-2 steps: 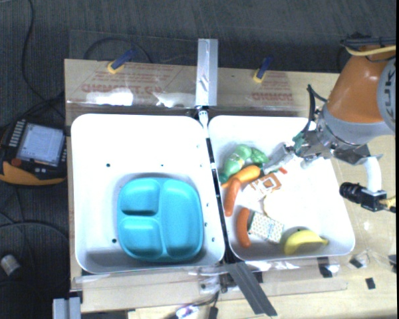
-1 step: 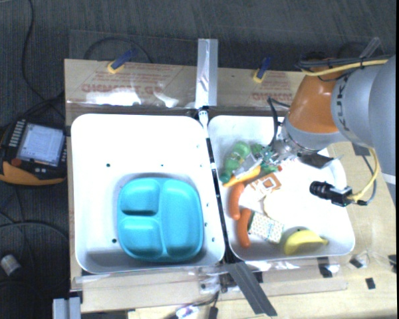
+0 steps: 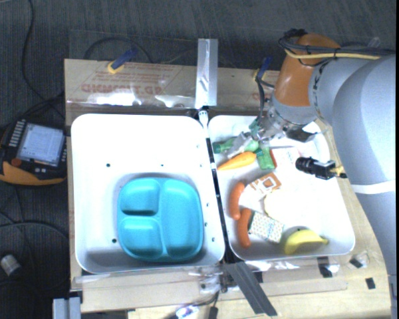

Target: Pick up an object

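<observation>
My gripper (image 3: 261, 135) hangs low over the far left part of the right bin (image 3: 339, 211), below the orange wrist band. Directly under and beside it lie a green packet (image 3: 264, 157) and a teal-green piece (image 3: 225, 145). An orange carrot (image 3: 238, 161) lies just in front of them. I see nothing lifted off the bin floor.
The right bin also holds two red-orange sausages (image 3: 236, 199), a small orange-and-white box (image 3: 268, 183), a white patterned packet (image 3: 266, 228) and a yellow banana (image 3: 302, 238). A blue divided plate (image 3: 161, 218) sits in the left bin (image 3: 100, 145). The grey arm covers the right side.
</observation>
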Motion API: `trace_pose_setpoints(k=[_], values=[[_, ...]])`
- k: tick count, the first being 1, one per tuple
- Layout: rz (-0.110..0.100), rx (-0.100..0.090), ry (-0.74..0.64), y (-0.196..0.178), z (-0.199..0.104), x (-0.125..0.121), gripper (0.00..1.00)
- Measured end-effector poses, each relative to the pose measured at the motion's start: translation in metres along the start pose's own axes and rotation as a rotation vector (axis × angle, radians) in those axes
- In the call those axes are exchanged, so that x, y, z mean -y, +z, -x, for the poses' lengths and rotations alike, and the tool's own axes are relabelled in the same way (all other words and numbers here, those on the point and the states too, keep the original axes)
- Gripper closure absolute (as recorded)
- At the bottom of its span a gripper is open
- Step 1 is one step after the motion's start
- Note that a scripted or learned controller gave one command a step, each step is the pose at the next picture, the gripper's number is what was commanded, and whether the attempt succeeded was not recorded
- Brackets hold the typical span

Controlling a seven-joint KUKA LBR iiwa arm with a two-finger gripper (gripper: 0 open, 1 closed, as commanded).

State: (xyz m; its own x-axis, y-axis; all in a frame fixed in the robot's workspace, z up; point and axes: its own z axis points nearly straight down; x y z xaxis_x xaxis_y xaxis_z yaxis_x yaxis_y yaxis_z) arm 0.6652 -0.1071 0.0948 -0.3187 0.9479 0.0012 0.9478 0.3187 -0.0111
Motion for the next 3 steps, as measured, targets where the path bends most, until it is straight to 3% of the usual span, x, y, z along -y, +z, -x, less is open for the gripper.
trace_pose_setpoints(k=[1, 2, 3], values=[[0.036, 0.008, 0.352, -0.002, -0.009, 0.016, 0.00], [0.019, 0.005, 0.351, -0.008, -0.010, 0.019, 1.00], [0.010, 0.003, 0.291, -0.065, 0.052, 0.021, 1.00]])
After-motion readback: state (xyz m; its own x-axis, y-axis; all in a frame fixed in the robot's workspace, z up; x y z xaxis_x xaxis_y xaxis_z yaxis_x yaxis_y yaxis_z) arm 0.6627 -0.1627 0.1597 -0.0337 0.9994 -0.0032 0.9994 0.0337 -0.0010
